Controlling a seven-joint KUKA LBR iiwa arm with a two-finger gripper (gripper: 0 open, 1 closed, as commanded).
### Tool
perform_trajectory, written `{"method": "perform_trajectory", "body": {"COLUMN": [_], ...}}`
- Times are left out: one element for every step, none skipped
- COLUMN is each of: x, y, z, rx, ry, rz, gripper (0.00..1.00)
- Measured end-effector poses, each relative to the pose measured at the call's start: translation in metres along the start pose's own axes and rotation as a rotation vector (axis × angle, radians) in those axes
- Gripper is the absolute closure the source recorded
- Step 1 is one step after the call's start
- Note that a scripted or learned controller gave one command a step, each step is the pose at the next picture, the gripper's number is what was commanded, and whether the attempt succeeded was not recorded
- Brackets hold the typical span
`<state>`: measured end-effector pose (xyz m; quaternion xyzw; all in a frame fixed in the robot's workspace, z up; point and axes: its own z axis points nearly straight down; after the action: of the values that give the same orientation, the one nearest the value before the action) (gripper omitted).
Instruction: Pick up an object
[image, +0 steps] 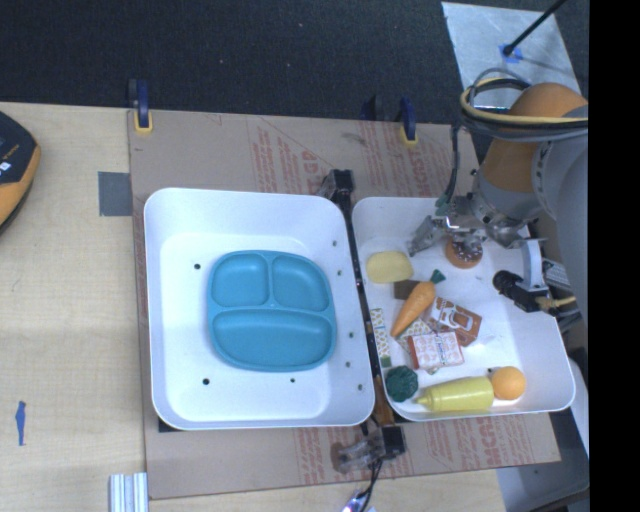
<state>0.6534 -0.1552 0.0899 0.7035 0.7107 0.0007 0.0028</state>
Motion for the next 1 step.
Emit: {"method": "perform_trajectory", "body": {"x": [0.0236], "y": [-0.1019], "z": [-0.0052], "rx": [0.006], "ry": [0.001], "rz": [0.007], "gripper": [0.0]}}
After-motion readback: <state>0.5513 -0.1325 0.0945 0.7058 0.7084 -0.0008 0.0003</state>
